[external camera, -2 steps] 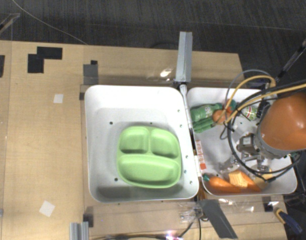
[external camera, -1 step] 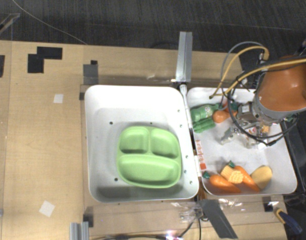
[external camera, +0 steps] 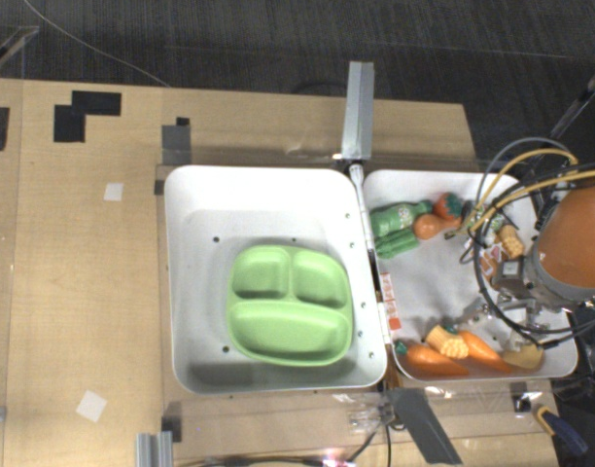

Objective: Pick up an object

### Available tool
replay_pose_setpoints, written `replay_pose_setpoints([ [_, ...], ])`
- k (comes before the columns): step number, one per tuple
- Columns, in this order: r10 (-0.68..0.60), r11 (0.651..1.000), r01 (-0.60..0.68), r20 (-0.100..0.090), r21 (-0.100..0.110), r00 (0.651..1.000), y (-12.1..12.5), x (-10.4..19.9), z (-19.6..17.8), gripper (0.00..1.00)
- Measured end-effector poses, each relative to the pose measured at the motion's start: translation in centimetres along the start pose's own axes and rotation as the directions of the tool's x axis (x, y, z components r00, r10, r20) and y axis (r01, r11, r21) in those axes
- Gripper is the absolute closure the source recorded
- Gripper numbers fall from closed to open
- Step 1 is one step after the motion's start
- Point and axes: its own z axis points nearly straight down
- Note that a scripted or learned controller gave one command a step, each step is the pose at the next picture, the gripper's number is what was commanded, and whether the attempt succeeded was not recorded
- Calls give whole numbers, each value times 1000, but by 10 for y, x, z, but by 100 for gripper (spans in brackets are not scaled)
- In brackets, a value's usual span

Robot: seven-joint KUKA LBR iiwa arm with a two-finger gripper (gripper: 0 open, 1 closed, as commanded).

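Spanning the worktop (external camera: 74, 290), two white bins sit side by side: the left bin (external camera: 195, 261) holds a green tray (external camera: 290, 305); the right bin (external camera: 424, 285) holds toy carrots (external camera: 451, 350) near the end effector (external camera: 507, 305), whose grip I cannot tell.

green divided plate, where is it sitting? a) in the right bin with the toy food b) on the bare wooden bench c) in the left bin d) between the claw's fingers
c: the green divided plate lies flat on the floor of the left bin, while the toy carrots and other small items are in the right bin across the divider.
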Motion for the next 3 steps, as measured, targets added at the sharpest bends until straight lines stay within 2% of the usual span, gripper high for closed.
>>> replay_pose_setpoints([
  [1, -185, 983, 185, -2, 7, 983, 11, -26, -1, 0],
  [2, -609, 793, 609, 7, -7, 793, 25, -48, -4, 0],
  [3, -774, 633, 774, -2, -1, 633, 32, -93, -1, 0],
])
